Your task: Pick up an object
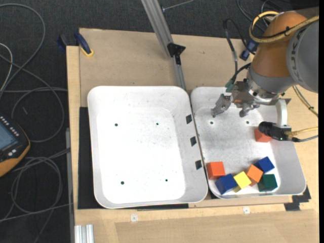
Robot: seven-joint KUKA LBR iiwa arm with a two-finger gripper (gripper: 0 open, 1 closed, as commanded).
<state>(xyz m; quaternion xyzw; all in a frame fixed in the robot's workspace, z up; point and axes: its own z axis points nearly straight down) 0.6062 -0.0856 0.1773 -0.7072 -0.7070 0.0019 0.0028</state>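
My gripper (233, 108) hangs over the back part of the right bin (230, 140), fingers spread apart with nothing between them. Along the bin's front edge lie several blocks: an orange one (216, 169), a blue one (226, 183), a yellow one (242, 179), another orange one (254, 173), a second blue one (265, 164) and a dark green one (268, 182). A red block (262, 135) sits at the right side of the bin, partly behind a black part of the arm. The gripper is well behind the row of blocks and left of the red one.
The left bin (142, 146) lies beside the right one, with black clips (192, 140) along the shared edge. A slanted metal pole (162, 29) rises behind the bins. Cables trail over the floor at the left.
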